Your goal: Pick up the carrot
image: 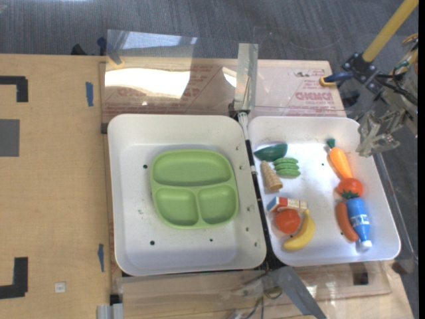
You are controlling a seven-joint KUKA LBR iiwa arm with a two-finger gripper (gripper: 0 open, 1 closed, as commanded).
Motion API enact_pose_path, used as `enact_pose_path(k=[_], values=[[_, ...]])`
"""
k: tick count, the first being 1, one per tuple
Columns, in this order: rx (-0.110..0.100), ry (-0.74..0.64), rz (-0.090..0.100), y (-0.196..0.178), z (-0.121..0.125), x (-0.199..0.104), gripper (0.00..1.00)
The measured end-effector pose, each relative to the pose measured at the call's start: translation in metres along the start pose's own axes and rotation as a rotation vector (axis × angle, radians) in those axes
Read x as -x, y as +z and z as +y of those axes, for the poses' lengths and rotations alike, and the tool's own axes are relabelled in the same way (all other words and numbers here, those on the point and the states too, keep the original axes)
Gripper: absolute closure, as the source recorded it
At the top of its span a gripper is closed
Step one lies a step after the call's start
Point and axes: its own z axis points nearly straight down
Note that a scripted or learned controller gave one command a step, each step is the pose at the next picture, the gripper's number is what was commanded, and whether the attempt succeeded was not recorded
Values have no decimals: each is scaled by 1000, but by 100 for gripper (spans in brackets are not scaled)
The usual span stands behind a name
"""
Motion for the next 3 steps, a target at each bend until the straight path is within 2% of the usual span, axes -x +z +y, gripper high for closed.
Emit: enact_pose_path(k=[1,2,3], values=[[2,106,1,135,35,19,100],[5,361,1,64,77,73,100],[5,10,3,138,52,49,100]])
